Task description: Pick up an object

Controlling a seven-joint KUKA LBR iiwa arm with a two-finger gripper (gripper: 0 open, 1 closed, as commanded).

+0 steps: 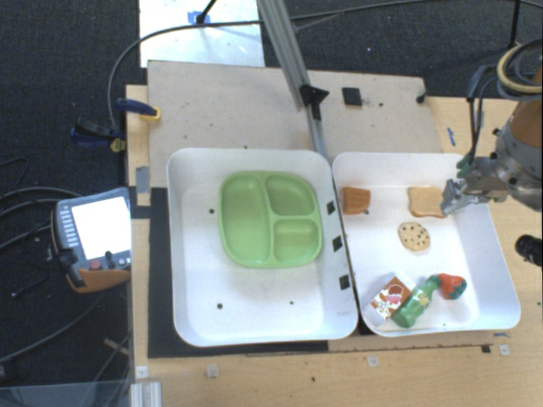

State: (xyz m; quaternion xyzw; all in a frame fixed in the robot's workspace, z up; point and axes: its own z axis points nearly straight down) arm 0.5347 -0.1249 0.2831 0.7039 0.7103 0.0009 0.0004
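gripper [451,198] at right-middle of frame, touching right edge of the toast slice [425,202] in right bin [501,295]; jaw state can't tell.

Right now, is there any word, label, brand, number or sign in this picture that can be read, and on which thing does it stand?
No text can be read in this view.
Small carton in the right bin: a coloured print on its face, too blurred to read.
Handheld pendant left of the bench: its screen glows white, nothing legible.
Black tag on the board behind the bins: no readable marking.
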